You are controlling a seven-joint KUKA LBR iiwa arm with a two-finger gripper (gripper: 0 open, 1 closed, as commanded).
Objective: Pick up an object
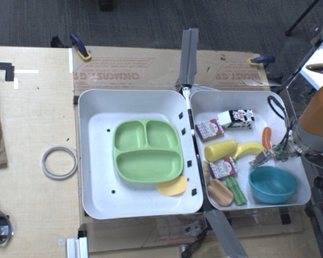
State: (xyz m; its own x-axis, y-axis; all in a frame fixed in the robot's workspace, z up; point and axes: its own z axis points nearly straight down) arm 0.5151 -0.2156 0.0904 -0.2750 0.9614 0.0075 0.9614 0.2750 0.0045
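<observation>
The arm (318,117) is cut off at 3 o'clock. The gripper (273,155), jaws unreadable, hovers beside the banana (248,149), the bowl (272,184) at its 6 o'clock

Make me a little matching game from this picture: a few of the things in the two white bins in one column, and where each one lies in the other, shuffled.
Things:
1. green divided plate
2. blue bowl
3. black-and-white milk carton
4. yellow chip-shaped piece

Places:
A. near corner of the right bin, by the hand
B. left bin, tucked against the plate's near edge
C. far part of the right bin
D. middle of the left bin

Pairs: 1-D, 2-A, 3-C, 4-B
</observation>
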